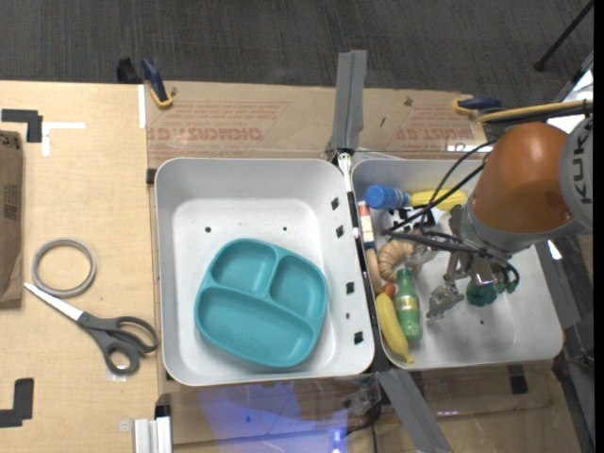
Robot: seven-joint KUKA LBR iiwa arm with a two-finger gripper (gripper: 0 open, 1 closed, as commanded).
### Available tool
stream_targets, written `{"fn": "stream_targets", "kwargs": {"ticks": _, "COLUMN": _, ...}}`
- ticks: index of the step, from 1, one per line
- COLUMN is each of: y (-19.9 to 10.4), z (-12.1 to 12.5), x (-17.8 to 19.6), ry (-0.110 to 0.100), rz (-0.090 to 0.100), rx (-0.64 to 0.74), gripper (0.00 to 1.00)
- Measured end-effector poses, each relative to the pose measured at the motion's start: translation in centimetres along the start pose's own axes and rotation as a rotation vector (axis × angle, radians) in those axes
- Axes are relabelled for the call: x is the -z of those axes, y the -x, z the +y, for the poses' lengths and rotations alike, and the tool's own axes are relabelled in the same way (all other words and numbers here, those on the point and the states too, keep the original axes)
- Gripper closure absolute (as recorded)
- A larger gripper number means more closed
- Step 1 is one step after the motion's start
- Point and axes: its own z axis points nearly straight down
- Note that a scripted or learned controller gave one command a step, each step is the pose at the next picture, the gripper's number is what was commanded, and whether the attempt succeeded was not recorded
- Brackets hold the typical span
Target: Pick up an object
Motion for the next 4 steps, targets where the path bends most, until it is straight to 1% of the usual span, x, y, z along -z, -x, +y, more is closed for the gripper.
{"fn": "stream_targets", "kwargs": {"ticks": 1, "y": 7.8, "z": -10.4, "x": 0.1, "ry": -0.002, "rz": -0.004, "rx": 0.112, "gripper": 0.00}}
{"fn": "stream_targets", "kwargs": {"ticks": 2, "y": 8.0, "z": -10.4, "x": 1.2, "ry": -0.004, "rz": -0.009, "rx": 0.112, "gripper": 1.00}}
{"fn": "stream_targets", "kwargs": {"ticks": 3, "y": 11.1, "z": -6.3, "x": 0.1, "ry": 0.000, "rz": -0.005, "rx": -0.034, "gripper": 1.00}}
{"fn": "stream_targets", "kwargs": {"ticks": 4, "y": 11.6, "z": -3.6, "x": 10.4, "ry": -0.001, "rz": -0.006, "rx": -0.023, "gripper": 1.00}}
